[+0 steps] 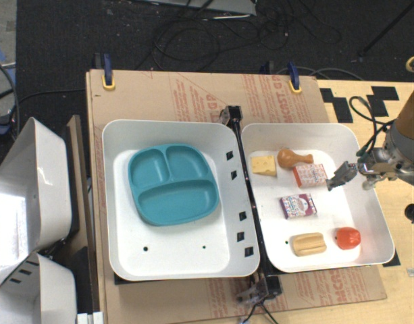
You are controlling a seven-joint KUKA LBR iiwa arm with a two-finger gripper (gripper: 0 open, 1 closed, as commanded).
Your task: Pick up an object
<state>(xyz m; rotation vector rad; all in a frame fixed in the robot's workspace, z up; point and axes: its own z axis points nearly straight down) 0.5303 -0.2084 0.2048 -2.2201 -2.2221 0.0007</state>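
Table (193, 100) under brown cardboard sheeting, well left of and below pincer; carries two shallow white bins side by side.

Left bin (119, 201) well to pincer's left, far side of the central divider. Holds teal sectioned plate (173, 183), three compartments, lying flat in upper-left part of that bin, well apart from pincer.

Right bin (369, 181) directly under pincer; arm (399, 147) enters over its right rim, grey, reaching in from the right.

Pincer (342, 176) above right half of right bin, near the right wall, dark fingers pointing left and slightly down. Spread or pressed together: cannot tell at this resolution. Nothing seen between fingers.

Objects in right bin, largest first, places relative to pincer:
- Purple-and-white carton (298, 206): left and nearer the camera, lying flat, apart from pincer.
- Red-and-white packet (310, 175): just left of the fingertips, closest item; contact not resolvable.
- Tan bread roll (307, 244): left and well toward near wall.
- Brown drumstick-shaped piece (293, 158): left and slightly toward far wall, just beside the red-and-white packet.
- Yellow cheese wedge (264, 165): farther left, close to the divider, beside the drumstick.
- Red tomato-like ball (348, 237): toward near wall, almost straight below pincer in view, right of bread roll.

All six resting on bin floor, none lifted.
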